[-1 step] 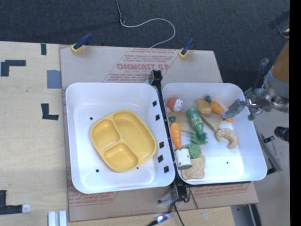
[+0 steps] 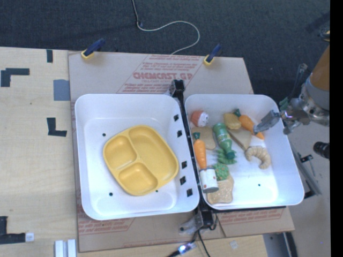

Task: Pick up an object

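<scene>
We looked down on a surface (image 2: 32,143) carrying two shallow white bins side by side. The left bin (image 2: 88,197) held a yellow divided plate (image 2: 140,159). The right bin (image 2: 289,189) held a scatter of toy food: a small red and white piece (image 2: 199,118) near the divider, an orange carrot (image 2: 200,154) below it, a green bottle (image 2: 222,138) lying on its side, a small can (image 2: 209,180) resting on a speckled cracker (image 2: 222,189), a beige croissant (image 2: 259,155) further right, and a second orange carrot (image 2: 246,123) near the far right corner.

We judged the task barely begun: nothing had been lifted, and every object lay on the bin floor. The whole pick remained, meaning the descent, the closing and the lift.

The gripper (image 2: 266,123) reached in from the right, over the upper right part of the right bin. A single grey fingertip showed there, so we could not tell whether the gripper was spread or closed, and nothing was visibly held in it. The second orange carrot lay just beside that tip, to its left, seemingly the nearest candidate. The croissant lay near, lower in the view. The green bottle sat further left, toward the bin's middle.
</scene>
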Action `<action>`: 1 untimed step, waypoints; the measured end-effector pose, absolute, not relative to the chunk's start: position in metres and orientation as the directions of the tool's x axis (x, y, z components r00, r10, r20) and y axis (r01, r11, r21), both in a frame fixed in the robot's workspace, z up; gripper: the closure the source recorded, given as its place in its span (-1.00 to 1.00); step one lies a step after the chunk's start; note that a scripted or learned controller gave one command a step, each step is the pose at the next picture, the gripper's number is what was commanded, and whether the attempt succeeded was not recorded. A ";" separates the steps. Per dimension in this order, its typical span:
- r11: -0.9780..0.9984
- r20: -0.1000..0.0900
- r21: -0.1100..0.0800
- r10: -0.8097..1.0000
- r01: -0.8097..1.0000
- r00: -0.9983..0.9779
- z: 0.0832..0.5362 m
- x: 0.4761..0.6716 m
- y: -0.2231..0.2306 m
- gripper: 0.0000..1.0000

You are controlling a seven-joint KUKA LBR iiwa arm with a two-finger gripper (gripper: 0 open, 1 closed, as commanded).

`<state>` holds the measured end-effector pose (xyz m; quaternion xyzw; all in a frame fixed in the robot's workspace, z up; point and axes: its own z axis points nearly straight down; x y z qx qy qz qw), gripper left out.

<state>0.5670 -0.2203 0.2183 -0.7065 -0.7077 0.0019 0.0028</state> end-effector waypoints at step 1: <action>0.003 0.004 -0.013 1.000 1.000 -0.003 0.154 0.565 -0.210 -1.00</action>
